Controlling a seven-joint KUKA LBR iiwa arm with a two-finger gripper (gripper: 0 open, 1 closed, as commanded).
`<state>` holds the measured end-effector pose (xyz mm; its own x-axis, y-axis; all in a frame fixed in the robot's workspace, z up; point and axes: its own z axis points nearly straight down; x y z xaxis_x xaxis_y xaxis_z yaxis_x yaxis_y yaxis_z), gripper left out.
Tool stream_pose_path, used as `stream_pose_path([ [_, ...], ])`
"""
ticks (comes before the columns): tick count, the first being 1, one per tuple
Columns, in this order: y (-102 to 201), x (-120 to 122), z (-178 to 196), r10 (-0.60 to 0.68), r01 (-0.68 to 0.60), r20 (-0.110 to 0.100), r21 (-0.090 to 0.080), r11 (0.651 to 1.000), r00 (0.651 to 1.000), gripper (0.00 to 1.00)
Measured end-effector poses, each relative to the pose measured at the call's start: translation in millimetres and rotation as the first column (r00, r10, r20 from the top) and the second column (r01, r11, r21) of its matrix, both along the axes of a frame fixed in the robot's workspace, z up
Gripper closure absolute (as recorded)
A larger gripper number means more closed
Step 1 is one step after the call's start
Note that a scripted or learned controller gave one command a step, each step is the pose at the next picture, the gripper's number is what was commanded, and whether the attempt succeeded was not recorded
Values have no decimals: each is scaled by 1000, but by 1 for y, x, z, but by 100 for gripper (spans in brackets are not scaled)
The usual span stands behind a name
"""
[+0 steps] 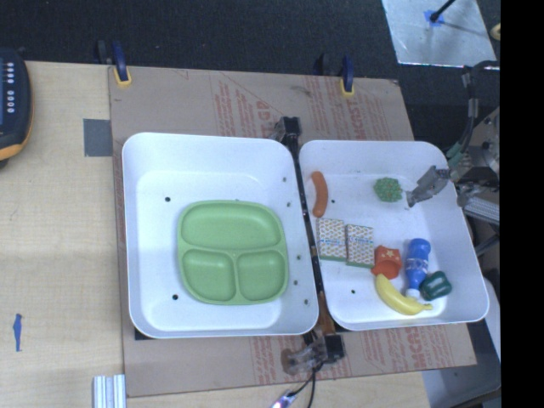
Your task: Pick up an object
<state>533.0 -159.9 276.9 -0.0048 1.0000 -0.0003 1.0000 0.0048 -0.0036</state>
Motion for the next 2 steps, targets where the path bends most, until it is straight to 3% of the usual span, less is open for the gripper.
stream_pose_path([
  [1,-18,-30,-114,-1,1,-2,1,1000,1000,0],
  [2,36,-39,-186,1,-1,-1,1,1000,1000,0],
])
